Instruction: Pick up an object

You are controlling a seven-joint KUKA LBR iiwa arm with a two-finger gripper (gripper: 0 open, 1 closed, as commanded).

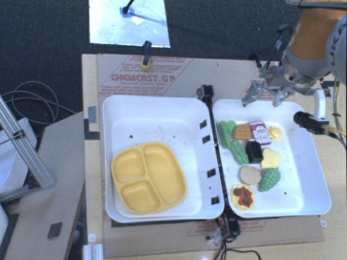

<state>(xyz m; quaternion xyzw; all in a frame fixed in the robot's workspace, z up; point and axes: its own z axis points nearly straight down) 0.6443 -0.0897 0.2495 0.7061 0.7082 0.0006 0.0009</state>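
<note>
Pizza (242, 196) sits nearest, at six o'clock of the right bin (312, 186); broccoli (270, 180), then black block (254, 151) beyond. Gripper (265, 93) hovers at twelve, fingers spread, empty. I'd drop straight onto that block, clear of neighbours.

Red print reading "CHEMCAST GP" runs across the protective sheet (146, 75) beneath the bins; smaller lines are illegible.
</note>
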